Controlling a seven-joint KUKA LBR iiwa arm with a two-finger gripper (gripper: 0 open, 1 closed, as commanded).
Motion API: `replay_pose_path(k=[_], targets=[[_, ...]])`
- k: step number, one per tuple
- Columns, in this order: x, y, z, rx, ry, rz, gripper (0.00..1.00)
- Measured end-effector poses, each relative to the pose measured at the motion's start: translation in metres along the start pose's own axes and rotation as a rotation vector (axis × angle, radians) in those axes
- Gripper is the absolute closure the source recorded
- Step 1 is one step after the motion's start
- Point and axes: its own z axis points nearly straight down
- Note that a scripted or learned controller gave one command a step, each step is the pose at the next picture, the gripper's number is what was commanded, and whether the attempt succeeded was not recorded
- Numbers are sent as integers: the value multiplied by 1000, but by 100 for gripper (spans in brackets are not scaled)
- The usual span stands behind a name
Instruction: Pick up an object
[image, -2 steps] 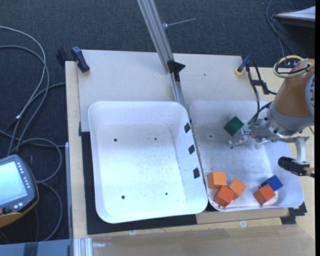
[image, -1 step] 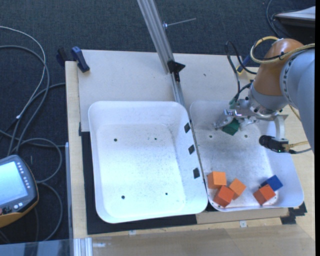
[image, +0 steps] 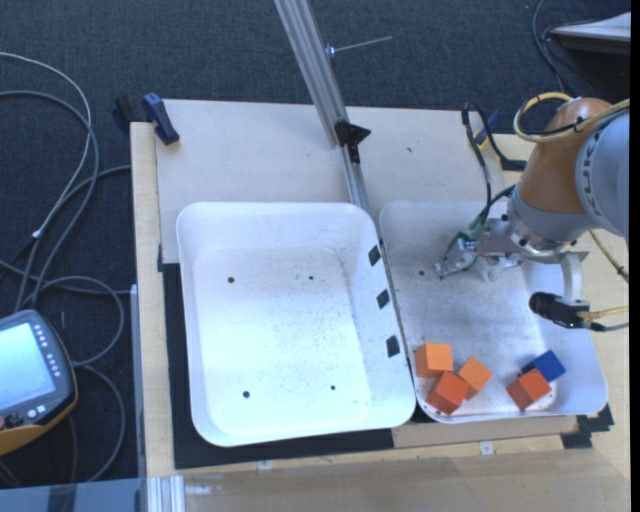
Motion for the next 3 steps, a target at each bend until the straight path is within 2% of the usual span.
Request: replay_pose_path(k=[1,2,3], targets=[[-15,61,-1,-11,-3,-4,0],[18,20,0,1,1,-2,0],[46,27,-4,0,0,-3,0]])
